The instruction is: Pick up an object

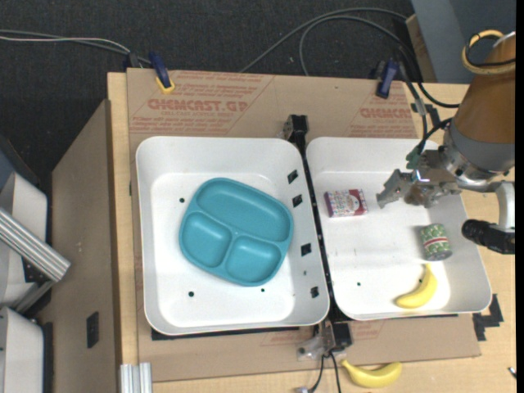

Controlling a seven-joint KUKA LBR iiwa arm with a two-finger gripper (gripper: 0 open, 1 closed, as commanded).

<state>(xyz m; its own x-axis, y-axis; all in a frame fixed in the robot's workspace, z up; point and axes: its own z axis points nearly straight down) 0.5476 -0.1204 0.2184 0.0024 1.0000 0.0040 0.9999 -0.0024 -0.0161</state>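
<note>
A: Two white bins side by side on the tabletop (123,219). The left bin (155,219) holds a teal divided plate (236,231), lying flat about mid-bin.

B: And the right bin (368,244)?

A: 3 things in it. A small packet (345,202), white w/ a dark red label, lies near the bin's left edge, toward the far side. A small green patterned can (435,241) sits close to the right edge. A banana (418,289) lies near the front right corner, just below the can, not touching it.

B: Tool?

A: The tool (391,192) hangs over the far right part of the right bin, betw. the packet and the can, pointing left toward the packet. Fingers look spread apart, nothing betw. them. The tip is near the packet's right side but I see a gap, no contact. The arm (491,105) comes in over the bin's right far corner, orange band above the wrist.

B: Anything else?

A: A second banana (372,373) lies outside the bins at the tabletop's front edge, below the right bin. Two clamps on the far edge: a yellow-tipped one (161,74) at left, a blue one (386,78) at right. Cables (344,23) trail off behind.
</note>
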